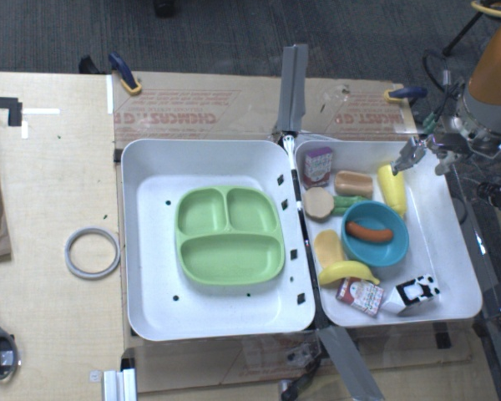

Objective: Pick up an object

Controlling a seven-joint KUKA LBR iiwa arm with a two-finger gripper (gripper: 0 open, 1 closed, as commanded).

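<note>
Camera view: the gripper (415,153) hangs over the upper right part of the right bin (463,249), near the yellow corn piece (392,189)

The fingers are small and blurred, so I cannot tell if they are open or closed, and nothing is seen between them. The corn piece lies at about 1 o'clock in the right bin, just beside the blue bowl (376,245) that holds a sausage (370,231), with a bread roll (354,183) at its 9 o'clock. I judge it to be light, stiff toy plastic with a smooth, rounded skin, so it may slip or roll; the best hold is across its narrow middle. The left bin (142,249) carries a green divided plate (230,236)
</note>
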